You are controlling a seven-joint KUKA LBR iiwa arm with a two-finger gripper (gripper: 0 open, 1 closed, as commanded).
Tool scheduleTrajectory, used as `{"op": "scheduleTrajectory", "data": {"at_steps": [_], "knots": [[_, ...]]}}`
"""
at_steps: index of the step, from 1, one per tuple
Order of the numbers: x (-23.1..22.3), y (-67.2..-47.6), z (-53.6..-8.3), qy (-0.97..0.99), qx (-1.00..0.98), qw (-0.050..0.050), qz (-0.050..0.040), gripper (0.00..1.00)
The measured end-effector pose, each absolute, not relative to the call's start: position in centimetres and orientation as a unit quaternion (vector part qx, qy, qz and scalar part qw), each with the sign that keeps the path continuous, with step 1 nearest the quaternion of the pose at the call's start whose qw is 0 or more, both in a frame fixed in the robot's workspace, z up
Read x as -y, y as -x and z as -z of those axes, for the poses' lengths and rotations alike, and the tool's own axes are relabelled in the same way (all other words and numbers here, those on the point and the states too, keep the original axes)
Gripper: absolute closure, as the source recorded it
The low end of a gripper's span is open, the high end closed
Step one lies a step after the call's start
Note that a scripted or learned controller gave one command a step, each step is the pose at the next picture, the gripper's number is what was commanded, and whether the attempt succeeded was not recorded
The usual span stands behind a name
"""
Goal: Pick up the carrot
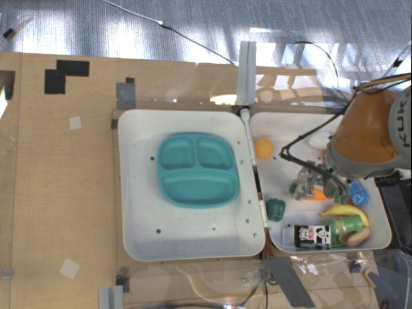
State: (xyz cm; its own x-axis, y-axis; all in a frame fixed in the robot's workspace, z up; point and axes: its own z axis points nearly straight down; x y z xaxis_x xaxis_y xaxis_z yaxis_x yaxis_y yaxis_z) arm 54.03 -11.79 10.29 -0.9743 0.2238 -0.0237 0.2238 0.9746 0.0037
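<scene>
Arm comes in from the right, jaws [315, 187] down in the right bin [283, 237], right over the carrot [315, 196]. Honestly can't tell if they're open or closed, too cluttered there. Carrot lies on the bin floor just above the banana [344, 211]. An orange ball [263, 148] sits near the divider. Left bin [138, 237] has a teal plate [197, 170].

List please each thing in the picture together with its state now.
carrot: lying in the right bin, under the hand
hand: low over the carrot
teal plate: flat in the left bin
banana: lying in the right bin
orange ball: resting by the divider
</scene>
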Motion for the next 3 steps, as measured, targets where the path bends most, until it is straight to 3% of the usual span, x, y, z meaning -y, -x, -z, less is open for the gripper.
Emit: {"op": "scheduleTrajectory", "data": {"at_steps": [1, 2, 3], "knots": [[11.8, -54.0, -10.3, -0.113, -0.994, 0.011, -0.0005, 0.0], [11.6, -51.1, -9.1, -0.197, -0.98, 0.012, -0.0006, 0.0], [11.5, -51.4, -10.3, -0.193, -0.981, 0.014, -0.0013, 1.0]]}}
